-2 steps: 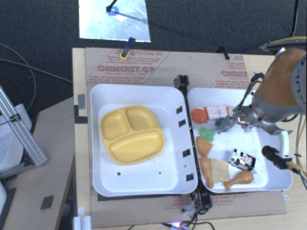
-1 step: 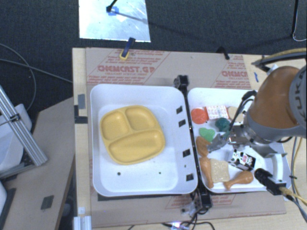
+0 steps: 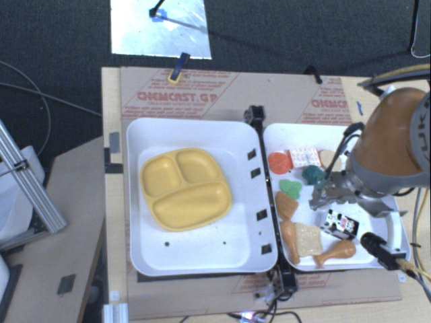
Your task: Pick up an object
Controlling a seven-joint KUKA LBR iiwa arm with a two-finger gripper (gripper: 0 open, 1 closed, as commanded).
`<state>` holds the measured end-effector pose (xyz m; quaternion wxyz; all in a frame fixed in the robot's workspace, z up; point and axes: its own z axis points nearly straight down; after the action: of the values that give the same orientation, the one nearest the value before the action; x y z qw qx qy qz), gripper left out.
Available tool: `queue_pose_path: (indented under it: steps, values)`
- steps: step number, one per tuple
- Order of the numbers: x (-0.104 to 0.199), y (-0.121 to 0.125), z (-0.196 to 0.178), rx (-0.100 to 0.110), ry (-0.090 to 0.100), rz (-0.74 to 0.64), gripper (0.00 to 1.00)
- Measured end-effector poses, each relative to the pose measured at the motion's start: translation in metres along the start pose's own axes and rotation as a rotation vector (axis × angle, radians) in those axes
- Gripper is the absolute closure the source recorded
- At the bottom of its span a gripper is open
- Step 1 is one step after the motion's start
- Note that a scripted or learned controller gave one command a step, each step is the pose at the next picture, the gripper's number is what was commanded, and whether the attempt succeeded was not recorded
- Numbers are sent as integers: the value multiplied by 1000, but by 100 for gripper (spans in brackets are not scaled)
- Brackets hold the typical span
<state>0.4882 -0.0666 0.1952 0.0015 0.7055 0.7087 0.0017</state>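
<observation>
My gripper [image 3: 324,198] hangs over the middle of the right bin [image 3: 396,229], with the grey and orange arm reaching in from the right. Just left of it lie a green toy piece [image 3: 291,187] and an orange carrot-like piece [image 3: 286,207]. A teal piece [image 3: 312,174] sits just behind it. A small black and white box [image 3: 340,224] lies just in front of it, to its right. Nothing is visibly held.
The right bin also holds a red-orange round piece [image 3: 278,161], a pink and white packet [image 3: 304,157], a bread slice [image 3: 309,240] and a tan drumstick [image 3: 335,252]. A yellow divided plate [image 3: 185,188] lies in the left bin [image 3: 202,254].
</observation>
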Motion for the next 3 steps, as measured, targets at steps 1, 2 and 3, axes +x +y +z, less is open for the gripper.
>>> queue_pose_path:
  steps: [1, 2, 3]
  values:
    - [78, 0, -9, 2, 3, -8, 100]
    - [136, 1, -101, -5, 3, -7, 100]
    - [140, 44, -78, 1, 0, -2, 100]
